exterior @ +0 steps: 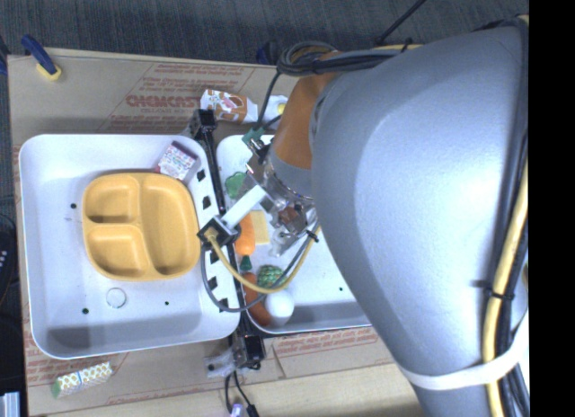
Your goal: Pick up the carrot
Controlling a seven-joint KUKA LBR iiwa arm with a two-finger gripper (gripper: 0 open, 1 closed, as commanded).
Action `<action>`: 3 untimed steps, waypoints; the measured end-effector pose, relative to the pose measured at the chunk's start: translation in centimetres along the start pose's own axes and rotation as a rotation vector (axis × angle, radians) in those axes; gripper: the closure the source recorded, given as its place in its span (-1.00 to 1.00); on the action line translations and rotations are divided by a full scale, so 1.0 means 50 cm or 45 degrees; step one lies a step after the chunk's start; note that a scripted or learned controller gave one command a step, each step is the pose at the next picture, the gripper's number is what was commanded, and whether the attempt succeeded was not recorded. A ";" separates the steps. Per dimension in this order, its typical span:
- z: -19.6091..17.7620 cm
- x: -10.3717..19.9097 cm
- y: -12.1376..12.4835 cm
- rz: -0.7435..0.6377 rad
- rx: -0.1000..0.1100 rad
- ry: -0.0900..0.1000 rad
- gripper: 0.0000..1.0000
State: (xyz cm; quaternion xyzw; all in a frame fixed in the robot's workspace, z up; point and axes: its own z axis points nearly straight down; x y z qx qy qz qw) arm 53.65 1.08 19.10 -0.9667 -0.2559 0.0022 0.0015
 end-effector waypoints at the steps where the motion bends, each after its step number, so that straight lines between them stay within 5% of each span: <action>1: 0.001 -0.049 -0.059 0.395 0.004 -0.004 -1.00; 3: 0.001 -0.030 -0.072 0.352 0.004 -0.002 -1.00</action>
